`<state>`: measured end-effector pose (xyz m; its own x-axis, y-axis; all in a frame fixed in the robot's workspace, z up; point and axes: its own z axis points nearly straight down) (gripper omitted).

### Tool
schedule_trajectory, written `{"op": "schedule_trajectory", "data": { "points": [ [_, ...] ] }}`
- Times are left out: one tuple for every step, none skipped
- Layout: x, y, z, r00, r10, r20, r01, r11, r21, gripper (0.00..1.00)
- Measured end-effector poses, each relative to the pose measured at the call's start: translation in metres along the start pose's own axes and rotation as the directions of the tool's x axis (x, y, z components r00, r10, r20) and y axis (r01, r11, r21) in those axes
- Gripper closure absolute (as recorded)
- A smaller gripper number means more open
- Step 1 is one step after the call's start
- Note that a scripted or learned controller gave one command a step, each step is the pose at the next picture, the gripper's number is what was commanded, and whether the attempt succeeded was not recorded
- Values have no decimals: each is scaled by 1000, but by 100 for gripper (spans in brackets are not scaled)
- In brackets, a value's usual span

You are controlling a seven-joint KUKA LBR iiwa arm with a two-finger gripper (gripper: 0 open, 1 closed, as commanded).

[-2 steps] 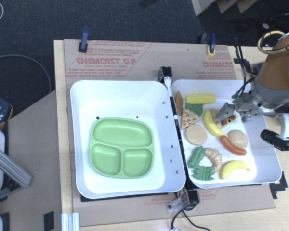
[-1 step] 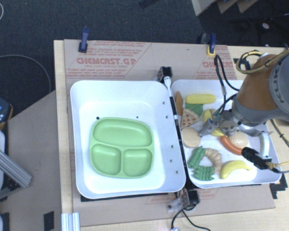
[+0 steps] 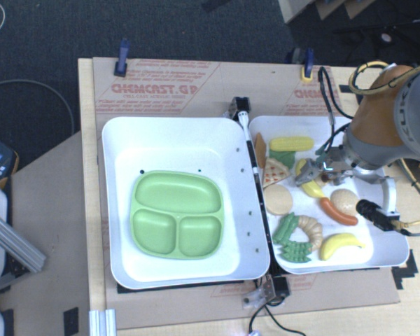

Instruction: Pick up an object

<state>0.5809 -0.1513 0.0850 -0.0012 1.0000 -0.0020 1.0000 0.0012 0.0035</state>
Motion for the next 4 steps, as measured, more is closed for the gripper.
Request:
{"op": "schedule_trajectory", "data": {
  "points": [
    [0, 0, -11, 1000, 1, 0, -1, 1000, -1, 100],
    [72, -16, -106, 1000, -6, -3, 6, 1000, -5, 100],
    [148, -47, -100, 1000, -5, -5, 5, 1000, 8, 100],
    [94, -88, -203, 1000, 6, 0, -6, 1000, -2, 100]
  ]
}}
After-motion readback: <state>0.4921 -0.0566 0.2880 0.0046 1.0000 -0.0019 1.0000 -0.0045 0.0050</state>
